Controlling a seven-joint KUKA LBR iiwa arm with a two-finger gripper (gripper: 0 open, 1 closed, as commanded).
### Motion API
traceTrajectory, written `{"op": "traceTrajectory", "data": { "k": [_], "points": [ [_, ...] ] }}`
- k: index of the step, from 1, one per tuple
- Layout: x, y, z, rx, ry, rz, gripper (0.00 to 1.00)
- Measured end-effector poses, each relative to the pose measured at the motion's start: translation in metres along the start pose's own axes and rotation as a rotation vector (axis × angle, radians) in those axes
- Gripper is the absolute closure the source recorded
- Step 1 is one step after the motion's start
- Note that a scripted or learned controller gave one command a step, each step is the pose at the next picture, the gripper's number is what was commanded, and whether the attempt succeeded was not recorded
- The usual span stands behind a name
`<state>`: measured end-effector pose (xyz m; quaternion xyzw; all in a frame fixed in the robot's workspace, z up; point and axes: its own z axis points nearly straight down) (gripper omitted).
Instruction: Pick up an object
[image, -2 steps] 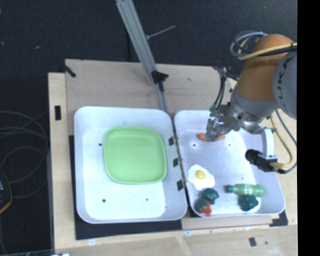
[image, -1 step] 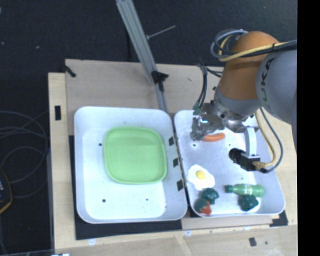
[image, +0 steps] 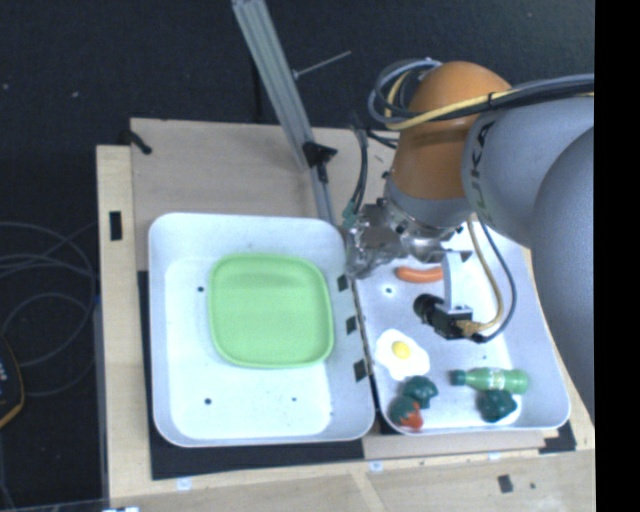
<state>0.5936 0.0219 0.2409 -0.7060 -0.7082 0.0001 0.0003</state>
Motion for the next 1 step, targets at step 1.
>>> {"op": "traceTrajectory", "data": {
  "k": [1],
  "points": [
    [0.0548, -0.0025, -0.0079, -0.001, 0.001, -0.001, 1.0]
  ]
}}
